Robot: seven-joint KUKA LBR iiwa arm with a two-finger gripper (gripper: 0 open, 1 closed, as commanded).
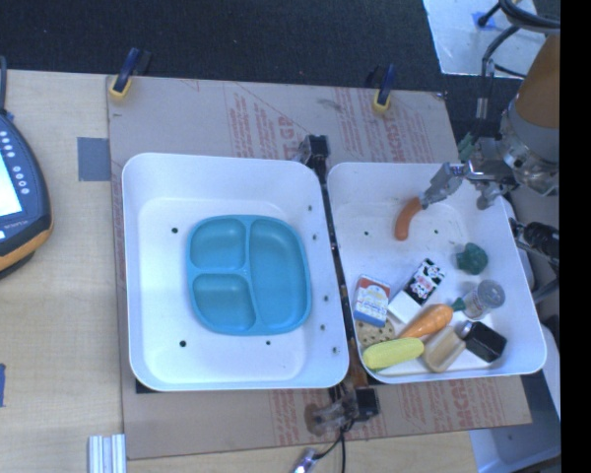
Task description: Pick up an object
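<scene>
Claw (461,190) at upper right of right bin (374,190), fingers spread apart and released, nothing between them; one finger (436,187) slanting down toward small orange sausage-shaped piece (406,219), tip just beside its upper end, contact not discernible; other finger (487,197) nearer bin's right wall. Grey wrist and orange-banded arm (540,92) entering from right, above bin's far corner.

Below claw, in lower half of same bin: dark green lump (471,258) near right wall; black-and-white patterned block (426,281) at centre; small red-and-blue carton (371,300) to its left; carrot (428,320) lying at a slant; yellow banana-like piece (393,353) close to front wall; small clear bottle with grey cap (483,297); tan bottle with black cap (463,346) at front right, touching carrot's neighbours in loose cluster.

Left bin (153,264) beside, holding blue divided plate (248,273) flat at centre. Both bins on cardboard sheet (266,116) clipped to wooden desk (49,333). Handheld control pendant (5,195) at desk's left edge
</scene>
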